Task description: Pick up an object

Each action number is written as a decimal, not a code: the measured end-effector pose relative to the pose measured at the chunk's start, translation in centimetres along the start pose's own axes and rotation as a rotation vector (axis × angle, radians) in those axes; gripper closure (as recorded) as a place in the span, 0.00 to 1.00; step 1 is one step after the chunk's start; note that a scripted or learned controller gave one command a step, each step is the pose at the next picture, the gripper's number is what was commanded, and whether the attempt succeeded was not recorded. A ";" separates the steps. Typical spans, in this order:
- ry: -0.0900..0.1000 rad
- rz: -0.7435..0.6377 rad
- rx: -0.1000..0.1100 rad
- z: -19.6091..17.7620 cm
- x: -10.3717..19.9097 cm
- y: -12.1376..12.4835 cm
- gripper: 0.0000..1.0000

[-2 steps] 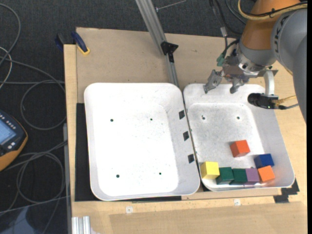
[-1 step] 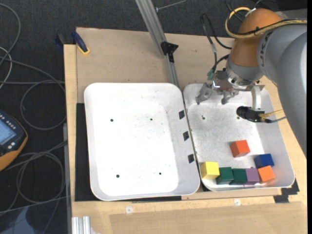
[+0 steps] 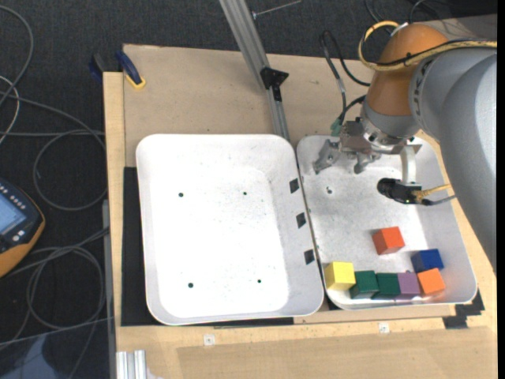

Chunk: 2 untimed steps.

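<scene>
The two bins, the left bin (image 3: 213, 227) and the right bin (image 3: 347, 212), look like smooth white plastic with a light sheen and fine dark speckles. The bench (image 3: 197, 93) under them is pale wood, matt. The blocks, such as the red-orange block (image 3: 388, 240) and the yellow block (image 3: 341, 274), have a matt, plain finish. The arm (image 3: 458, 93) has a smooth grey shell and a glossy orange band (image 3: 402, 69). The slanted pole (image 3: 248, 42) looks like brushed metal.

You have two shallow white bins, a left bin (image 3: 154, 212) and a right bin (image 3: 347, 235). You can count seven blocks, all in the right bin: one red (image 3: 388, 240), one blue (image 3: 427, 260), one orange (image 3: 431, 281), one purple (image 3: 409, 283), two green (image 3: 364, 283) (image 3: 387, 284) and one yellow (image 3: 341, 275).
</scene>
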<state>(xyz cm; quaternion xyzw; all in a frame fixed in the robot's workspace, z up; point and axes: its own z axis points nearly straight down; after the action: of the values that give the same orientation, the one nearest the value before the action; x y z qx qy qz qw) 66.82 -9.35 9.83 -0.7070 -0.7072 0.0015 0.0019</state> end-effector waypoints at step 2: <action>-0.001 -0.001 -0.013 -7.8 0.3 0.7 1.00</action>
<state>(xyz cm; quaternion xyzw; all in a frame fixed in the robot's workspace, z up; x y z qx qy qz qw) 67.55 -9.05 17.66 -0.7066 -0.7076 -0.0028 -0.0032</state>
